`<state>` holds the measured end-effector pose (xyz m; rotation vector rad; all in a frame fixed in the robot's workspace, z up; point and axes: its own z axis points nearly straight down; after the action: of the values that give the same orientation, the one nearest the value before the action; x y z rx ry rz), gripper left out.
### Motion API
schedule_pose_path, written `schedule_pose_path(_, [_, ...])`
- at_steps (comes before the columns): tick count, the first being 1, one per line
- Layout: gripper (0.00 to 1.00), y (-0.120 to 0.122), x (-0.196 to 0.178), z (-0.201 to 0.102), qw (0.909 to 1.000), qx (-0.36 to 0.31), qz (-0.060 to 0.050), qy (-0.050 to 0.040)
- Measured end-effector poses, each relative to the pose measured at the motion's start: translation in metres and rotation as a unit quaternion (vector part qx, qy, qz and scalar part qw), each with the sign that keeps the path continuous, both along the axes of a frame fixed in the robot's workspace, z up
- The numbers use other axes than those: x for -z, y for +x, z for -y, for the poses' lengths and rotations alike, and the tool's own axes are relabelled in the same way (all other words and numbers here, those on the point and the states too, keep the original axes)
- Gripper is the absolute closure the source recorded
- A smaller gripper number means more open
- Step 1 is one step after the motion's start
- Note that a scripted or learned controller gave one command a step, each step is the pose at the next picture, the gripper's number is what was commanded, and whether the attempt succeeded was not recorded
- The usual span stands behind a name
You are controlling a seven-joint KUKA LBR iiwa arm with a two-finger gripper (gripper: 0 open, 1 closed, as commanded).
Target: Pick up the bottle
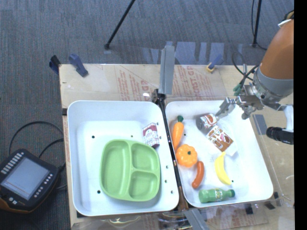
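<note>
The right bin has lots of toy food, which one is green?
The bottle, lying on its side by the right bin's front wall. The carrot, pumpkin and sausage are orange or red; the banana is yellow.

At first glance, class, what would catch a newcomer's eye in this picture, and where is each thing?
The big green divided plate in the left bin stands out first. Next comes the bright toy food in the right bin: an orange pumpkin in its middle-left and a yellow banana beside it. The green bottle lies along the near edge, far from the gripper.
</note>
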<state>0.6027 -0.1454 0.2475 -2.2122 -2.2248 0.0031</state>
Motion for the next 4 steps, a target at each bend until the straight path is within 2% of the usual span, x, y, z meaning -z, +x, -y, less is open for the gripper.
schedule_pose_path(1, [1.0, 0.0, -0.009, -0.001, 1.0, -0.001, -0.001, 0.0007])
schedule_pose_path(2, [1.0, -0.063, -0.148, -0.049, 1.0, 0.008, 0.001, -0.0012])
schedule_pose_path(3, [1.0, -0.1, -0.189, -0.111, 0.9963, 0.086, 0.001, -0.0015])
schedule_pose_path(4, [1.0, -0.103, -0.188, -0.169, 0.982, 0.189, -0.001, -0.0025])
